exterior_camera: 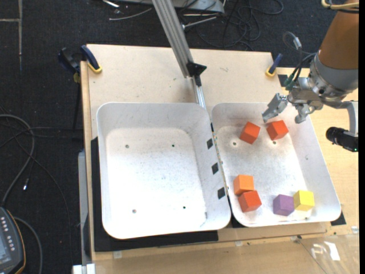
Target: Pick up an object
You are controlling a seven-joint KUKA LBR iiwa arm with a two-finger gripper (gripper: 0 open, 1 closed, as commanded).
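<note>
Two white bins (154,116) sit on a wooden bench. Gripper (287,112) hangs wide open, holding nothing, with a red block (277,129) just below its fingers.

A wooden bench (148,73) is bearing the bins. An aluminium rail (171,27) is slanting across its far edge. Black cables (23,153) are lying at left.

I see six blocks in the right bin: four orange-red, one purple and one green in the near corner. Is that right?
Not quite. The camera view shows the near-corner block is yellow, not green. The rest stands: six blocks in the right bin, four orange-red, with the purple block beside the yellow one.
</note>
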